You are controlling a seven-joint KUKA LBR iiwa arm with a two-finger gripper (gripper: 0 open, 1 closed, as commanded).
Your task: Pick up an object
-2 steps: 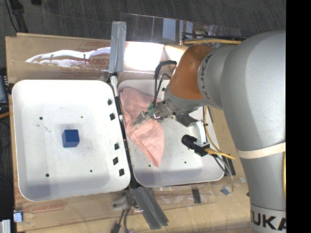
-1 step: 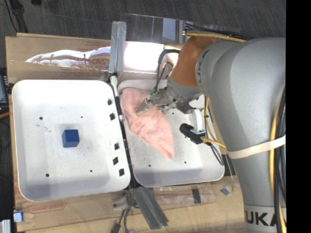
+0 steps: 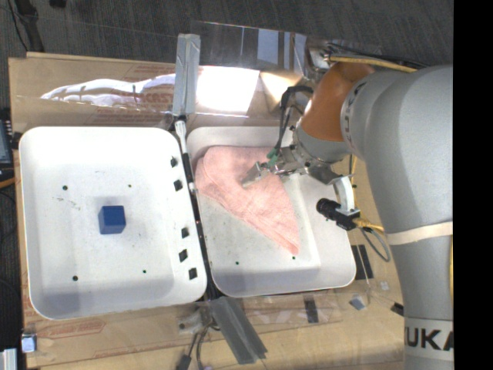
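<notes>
Camera view, right bin (image 3: 331, 272): pink cloth (image 3: 250, 195) spread flat, my tool (image 3: 258, 176) low over its upper part, opening hard to judge. Left bin (image 3: 46, 284): blue cube (image 3: 112, 219), well apart.

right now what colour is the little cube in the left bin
Blue; the cube shows clearly against the white bin in the camera view.

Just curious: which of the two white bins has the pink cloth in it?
The right bin, under the tool, holds the pink cloth; the left bin holds a blue cube.
</notes>
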